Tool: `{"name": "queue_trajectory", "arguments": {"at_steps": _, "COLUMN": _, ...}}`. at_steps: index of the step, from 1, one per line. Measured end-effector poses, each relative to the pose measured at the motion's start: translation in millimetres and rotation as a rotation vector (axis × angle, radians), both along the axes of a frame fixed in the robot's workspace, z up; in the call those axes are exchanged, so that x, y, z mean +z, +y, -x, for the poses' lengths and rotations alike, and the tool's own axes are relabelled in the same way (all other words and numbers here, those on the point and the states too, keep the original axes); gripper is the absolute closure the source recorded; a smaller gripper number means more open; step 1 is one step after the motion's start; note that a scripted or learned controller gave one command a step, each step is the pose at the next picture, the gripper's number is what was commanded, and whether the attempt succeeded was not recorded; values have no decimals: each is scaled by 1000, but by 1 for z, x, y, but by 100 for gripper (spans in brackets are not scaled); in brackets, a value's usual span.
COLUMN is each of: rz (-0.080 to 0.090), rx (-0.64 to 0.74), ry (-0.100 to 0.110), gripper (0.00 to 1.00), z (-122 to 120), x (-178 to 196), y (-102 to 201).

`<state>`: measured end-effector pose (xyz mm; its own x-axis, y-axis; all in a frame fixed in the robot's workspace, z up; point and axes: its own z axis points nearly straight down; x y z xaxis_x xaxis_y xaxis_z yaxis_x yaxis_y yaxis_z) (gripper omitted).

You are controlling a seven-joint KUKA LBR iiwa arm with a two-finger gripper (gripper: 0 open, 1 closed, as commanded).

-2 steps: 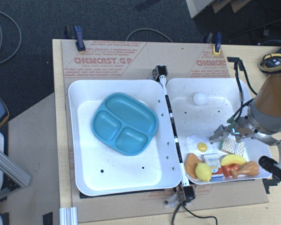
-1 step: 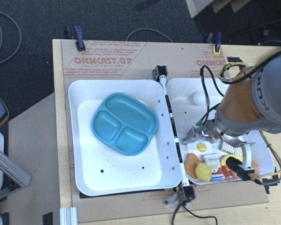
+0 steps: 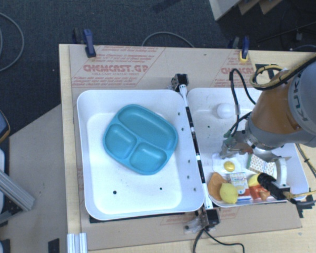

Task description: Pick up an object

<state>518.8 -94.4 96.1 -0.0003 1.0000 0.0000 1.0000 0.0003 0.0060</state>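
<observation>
Hand (image 3: 227, 146) mostly buried under the arm (image 3: 284, 115), finger gap impossible to make out. Much of the right bin (image 3: 210, 101) covered by that arm. Small toys (image 3: 237, 186) piled at its near end, overlapping, too small to identify.

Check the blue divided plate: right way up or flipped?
Right way up: the blue divided plate shows its three hollow compartments, lying flat in the left bin.
</observation>
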Motion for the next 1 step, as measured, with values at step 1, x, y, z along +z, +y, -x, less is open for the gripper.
{"name": "queue_trajectory", "arguments": {"at_steps": 1, "rz": 0, "rx": 0, "ry": 0, "gripper": 0, "z": 0, "x": 0, "y": 0}}
